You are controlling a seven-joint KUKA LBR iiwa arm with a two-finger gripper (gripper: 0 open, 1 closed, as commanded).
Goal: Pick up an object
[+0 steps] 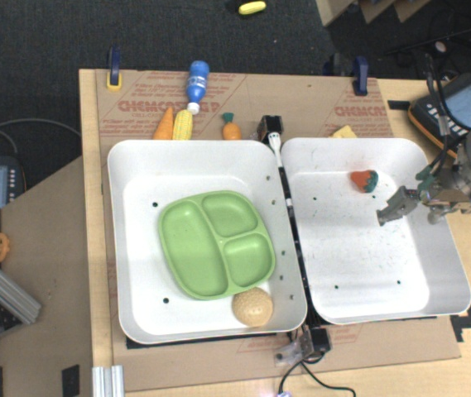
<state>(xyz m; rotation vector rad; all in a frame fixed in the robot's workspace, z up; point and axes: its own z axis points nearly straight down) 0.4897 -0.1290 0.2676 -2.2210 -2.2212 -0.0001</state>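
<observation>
Right now I hang over the right bin, my gripper low above its bare floor, and the toy strawberry lies a little beyond my tip, toward the bin's far wall and apart from me. Whether my fingers are spread or closed I cannot tell from this slanted look down; the tip reads as one grey wedge, and nothing shows between the fingers. The strawberry is the nearest thing to pick, small and rounded, red with a green cap, so I judge it will roll or squirt away if I meet it off-centre. To do this well I should travel over it first, stop squarely above its red body, not the leafy end, spread wide enough to clear both sides, then come straight down and close gently. In the left bin the green divided plate and the tan ball touching its near edge are farther off, a poorer choice from here.
</observation>
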